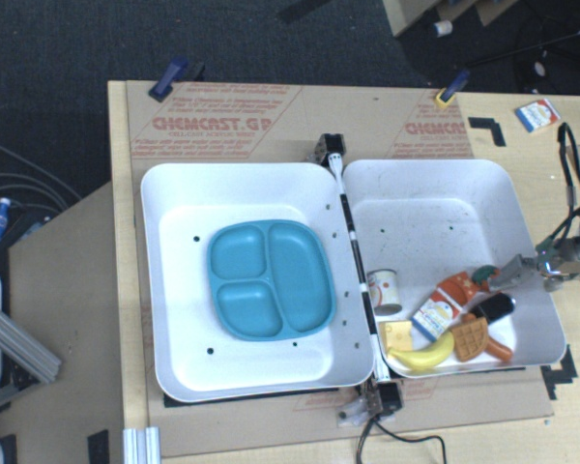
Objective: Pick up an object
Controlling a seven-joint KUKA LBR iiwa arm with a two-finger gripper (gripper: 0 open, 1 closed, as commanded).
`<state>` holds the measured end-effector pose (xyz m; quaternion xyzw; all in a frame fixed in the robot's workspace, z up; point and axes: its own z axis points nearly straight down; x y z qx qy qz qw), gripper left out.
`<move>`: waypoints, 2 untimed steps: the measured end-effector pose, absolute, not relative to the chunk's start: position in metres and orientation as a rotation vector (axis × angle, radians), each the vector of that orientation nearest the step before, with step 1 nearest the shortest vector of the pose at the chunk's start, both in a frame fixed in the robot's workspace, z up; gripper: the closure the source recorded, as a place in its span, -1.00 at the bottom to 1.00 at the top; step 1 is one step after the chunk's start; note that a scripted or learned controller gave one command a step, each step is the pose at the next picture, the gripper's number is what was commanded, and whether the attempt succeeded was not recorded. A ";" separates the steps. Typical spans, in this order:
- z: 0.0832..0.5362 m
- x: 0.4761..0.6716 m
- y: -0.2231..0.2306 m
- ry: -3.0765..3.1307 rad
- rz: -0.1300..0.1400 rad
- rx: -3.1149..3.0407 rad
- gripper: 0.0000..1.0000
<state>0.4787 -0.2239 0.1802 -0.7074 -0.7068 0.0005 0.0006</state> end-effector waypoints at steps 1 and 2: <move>0.085 0.481 -0.220 -2.221 -0.009 -2.212 -1.00; 0.094 0.480 -0.220 -2.221 -0.007 -2.214 1.00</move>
